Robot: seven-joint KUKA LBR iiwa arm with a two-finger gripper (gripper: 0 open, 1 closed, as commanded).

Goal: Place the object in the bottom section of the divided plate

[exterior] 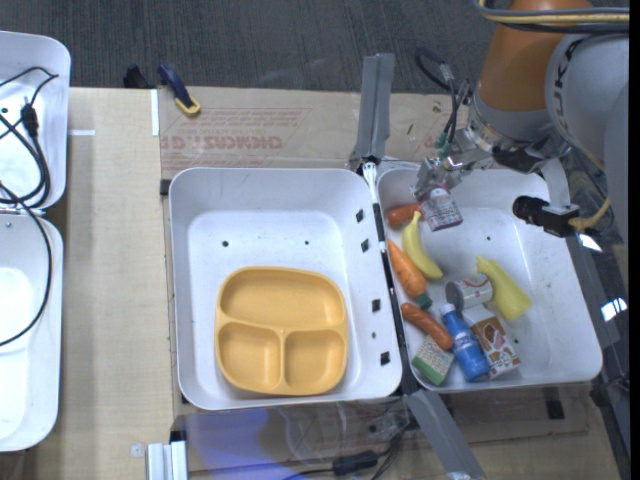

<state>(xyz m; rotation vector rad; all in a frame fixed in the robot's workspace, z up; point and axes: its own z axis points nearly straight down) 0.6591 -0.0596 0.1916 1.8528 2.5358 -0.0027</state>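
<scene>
With the divided plate [283, 330] waiting in the left bin [190, 268], lower the claw [437, 183], whose opening cannot be judged, squarely over the small packet [444, 212] beneath it in the right bin [560, 298], avoiding the banana [420, 248].

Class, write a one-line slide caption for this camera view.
Gripper hovers over toy food in the right bin; yellow plate waits in the left bin.

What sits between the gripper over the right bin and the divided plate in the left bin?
The gripper hangs over the right bin's top left corner, and the divided plate lies in the left bin. Between them stand the two bins' adjoining walls and the grey divider; nothing lies on the plate.
</scene>
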